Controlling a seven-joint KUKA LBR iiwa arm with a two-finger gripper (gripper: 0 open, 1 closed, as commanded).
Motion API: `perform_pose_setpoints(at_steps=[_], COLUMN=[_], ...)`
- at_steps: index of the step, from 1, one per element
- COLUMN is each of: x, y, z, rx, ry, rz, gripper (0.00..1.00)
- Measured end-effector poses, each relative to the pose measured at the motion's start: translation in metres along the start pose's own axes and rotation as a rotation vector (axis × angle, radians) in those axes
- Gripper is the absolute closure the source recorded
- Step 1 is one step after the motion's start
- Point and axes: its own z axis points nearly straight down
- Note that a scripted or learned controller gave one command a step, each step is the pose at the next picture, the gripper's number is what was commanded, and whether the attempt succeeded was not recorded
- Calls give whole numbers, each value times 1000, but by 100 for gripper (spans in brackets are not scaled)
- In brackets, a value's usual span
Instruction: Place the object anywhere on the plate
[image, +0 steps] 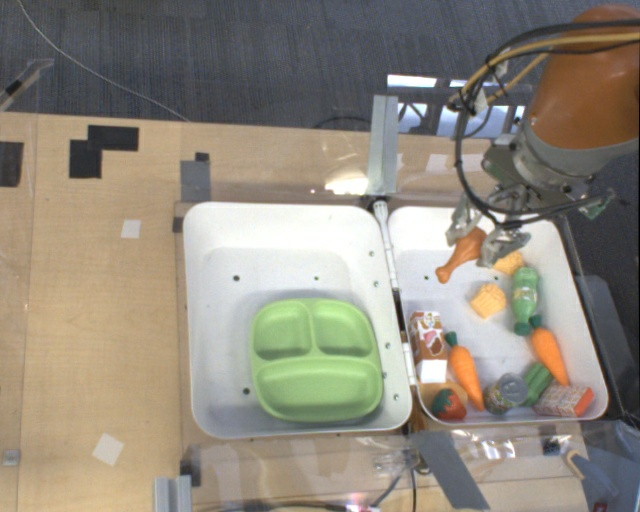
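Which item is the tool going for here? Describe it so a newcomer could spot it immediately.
Start at the right bin, the one crowded with toy food. Near its top, under the tool, an orange-brown drumstick hangs tilted between the tool's fingers. It alone has a bone-like handle and sits apart from the carrots lower down.

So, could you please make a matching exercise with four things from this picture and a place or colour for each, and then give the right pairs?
Things:
1. plate
2. chicken drumstick
3. green bottle
4. strawberry

Descriptions:
A. between the fingers of the gripper
B. near corner of the right bin
C. green, three compartments, in the left bin
D. lying between two carrots

Pairs: 1-C, 2-A, 3-D, 4-B
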Motion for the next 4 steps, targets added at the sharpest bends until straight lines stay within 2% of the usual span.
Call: perform_pose_setpoints(at_steps=[1,2,3,4], x=[-13,18,0,29], y=[73,16,77,38], z=[87,-49,67,-89], rx=[-7,7,-6,7], ry=[3,-1,3,-1], rz=[-129,-314,-132,-384], gripper=[100,100,100,100])
